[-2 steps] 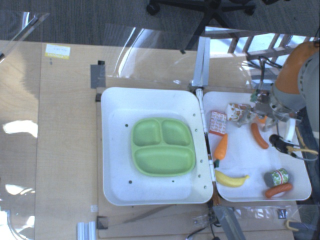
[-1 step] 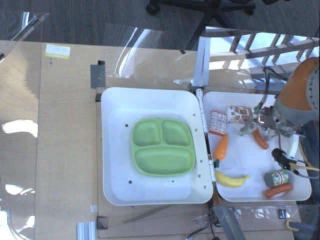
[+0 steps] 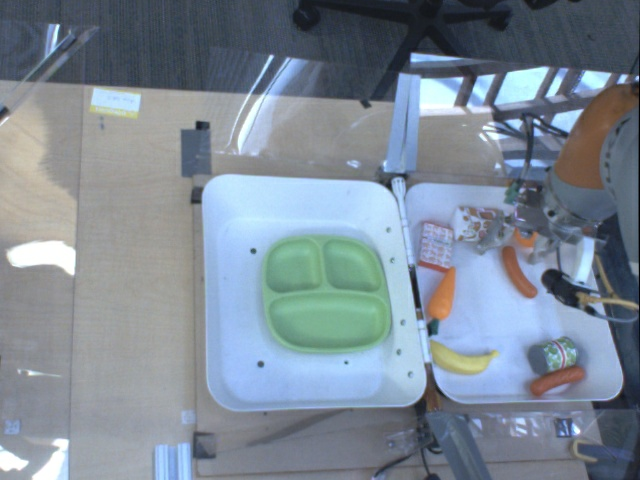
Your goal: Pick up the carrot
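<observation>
The carrot (image 3: 443, 293) is seen lying untouched against the left wall of the right bin (image 3: 590, 393), so nothing has been lifted yet. The gripper (image 3: 527, 230) is placed near the bin's far edge, and its grip cannot be made out; the approach and grasp are judged still to be done.

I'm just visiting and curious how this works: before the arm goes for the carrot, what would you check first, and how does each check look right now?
1. Carrot in sight: ok. The carrot lies in the right bin, near its left wall.
2. Carrot free of neighbours: ok. The red-and-white packet above and the banana below lie close but apart from it.
3. Gripper over the carrot: not ok. The gripper is toward the bin's upper right, near a sausage.
4. Gripper ready to grasp: cannot tell.
5. Path to the carrot: probably ok; bare bin floor lies between.
6. Green plate out of the way: ok, in the left bin.
</observation>
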You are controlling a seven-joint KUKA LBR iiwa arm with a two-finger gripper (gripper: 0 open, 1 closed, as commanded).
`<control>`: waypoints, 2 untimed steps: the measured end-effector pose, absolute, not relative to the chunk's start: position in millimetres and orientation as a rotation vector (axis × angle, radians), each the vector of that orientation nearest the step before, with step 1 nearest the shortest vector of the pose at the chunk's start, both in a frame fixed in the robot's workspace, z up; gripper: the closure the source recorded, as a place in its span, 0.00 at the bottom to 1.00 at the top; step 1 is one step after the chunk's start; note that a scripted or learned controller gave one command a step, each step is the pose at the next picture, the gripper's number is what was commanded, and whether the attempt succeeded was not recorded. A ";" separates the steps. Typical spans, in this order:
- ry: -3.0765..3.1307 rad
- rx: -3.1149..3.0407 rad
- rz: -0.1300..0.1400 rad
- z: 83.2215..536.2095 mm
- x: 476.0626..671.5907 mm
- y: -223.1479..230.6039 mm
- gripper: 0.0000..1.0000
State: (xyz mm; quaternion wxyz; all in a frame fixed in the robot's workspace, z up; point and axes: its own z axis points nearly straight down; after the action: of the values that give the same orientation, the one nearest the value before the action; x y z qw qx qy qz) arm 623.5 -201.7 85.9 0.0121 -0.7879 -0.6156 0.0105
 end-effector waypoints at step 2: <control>-1.831 -2.513 0.044 86.1 624.2 -200.3 0.00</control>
State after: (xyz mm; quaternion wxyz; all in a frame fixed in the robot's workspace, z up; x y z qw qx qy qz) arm 624.2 -200.3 86.1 0.0159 -0.8081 -0.5887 0.0142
